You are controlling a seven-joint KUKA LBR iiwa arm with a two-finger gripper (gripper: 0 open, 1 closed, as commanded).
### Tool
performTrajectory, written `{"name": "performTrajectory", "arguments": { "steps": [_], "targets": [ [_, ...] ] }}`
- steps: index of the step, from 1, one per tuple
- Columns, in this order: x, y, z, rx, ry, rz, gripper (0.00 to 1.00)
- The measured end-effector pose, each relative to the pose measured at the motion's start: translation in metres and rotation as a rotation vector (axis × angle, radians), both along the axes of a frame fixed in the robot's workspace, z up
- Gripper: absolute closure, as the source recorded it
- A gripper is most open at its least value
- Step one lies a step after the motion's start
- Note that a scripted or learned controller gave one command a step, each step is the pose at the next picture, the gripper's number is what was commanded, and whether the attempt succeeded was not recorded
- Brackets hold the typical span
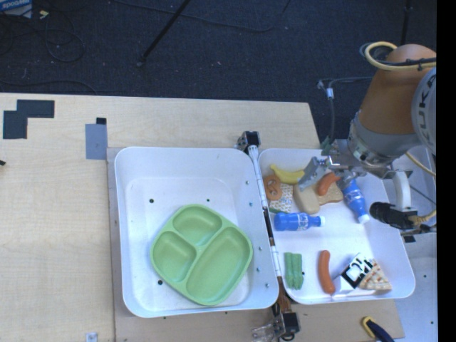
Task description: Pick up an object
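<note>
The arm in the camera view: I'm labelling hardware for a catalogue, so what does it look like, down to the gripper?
The arm has a rounded orange band above a grey wrist section, with dark letters on the grey casing at the far right. A thin cable loops beside it, and a yellowish ring sits atop the orange part. The gripper is small, grey and metallic.
</note>
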State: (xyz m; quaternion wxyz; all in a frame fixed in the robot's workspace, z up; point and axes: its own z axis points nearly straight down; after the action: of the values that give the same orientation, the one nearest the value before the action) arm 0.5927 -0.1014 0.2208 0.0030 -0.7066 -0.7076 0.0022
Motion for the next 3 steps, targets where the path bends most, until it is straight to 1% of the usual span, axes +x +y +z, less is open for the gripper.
{"name": "performTrajectory", "arguments": {
  "steps": [1,2,3],
  "targets": [
    [0.013,-0.027,-0.126,0.001,-0.007,0.0,0.0],
    [-0.044,-0.032,-0.129,0.0,-0.018,-0.002,0.0],
    [-0.082,-0.06,-0.13,-0.001,-0.018,-0.003,0.0]
  ]
}}
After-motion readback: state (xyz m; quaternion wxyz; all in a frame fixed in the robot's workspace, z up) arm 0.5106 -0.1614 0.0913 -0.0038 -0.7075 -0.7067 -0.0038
